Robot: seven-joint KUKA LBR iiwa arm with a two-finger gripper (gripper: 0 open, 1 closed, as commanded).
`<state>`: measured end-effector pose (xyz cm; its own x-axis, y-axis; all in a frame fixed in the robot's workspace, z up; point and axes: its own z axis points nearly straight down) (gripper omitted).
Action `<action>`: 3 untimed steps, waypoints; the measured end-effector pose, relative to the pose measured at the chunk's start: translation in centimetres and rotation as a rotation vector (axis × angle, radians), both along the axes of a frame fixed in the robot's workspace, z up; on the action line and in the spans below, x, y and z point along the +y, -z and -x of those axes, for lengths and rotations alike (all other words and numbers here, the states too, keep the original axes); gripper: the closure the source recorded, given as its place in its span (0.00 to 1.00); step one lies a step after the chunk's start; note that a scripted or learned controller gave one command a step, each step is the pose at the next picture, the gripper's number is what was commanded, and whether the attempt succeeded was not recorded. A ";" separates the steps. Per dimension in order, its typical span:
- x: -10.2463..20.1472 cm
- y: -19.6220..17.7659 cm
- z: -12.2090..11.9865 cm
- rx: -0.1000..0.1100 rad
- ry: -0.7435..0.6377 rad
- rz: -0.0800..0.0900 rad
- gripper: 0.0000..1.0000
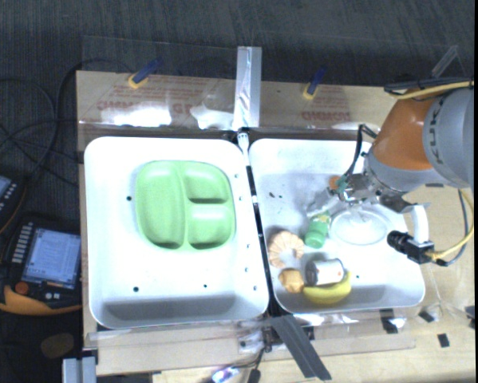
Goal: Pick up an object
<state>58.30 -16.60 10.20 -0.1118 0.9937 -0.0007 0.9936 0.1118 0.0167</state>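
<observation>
The claw (334, 206) is lowered into the right bin (398, 154), just above a green bottle (317, 231). Nothing is seen lifted; the claw's state cannot be told, so the pick is judged undone.

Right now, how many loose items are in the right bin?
4: a green bottle mid-bin, a peeled orange left of it, a can on a banana at the front. More may hide under the arm.

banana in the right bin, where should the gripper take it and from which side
Grip the banana at its middle, coming straight down with fingers across its narrow width. It lies flat along the right bin's near wall, curving up at both ends. The small can rests against its upper side, so that finger has little room.
</observation>
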 end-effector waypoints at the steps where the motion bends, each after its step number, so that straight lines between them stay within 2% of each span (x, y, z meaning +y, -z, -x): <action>1: 1.4 0.8 -5.9 -0.003 -0.055 0.006 0.00; 2: 1.5 -0.1 -6.0 -0.005 -0.056 0.004 1.00; 3: -0.3 1.4 -8.3 0.034 -0.255 -0.001 1.00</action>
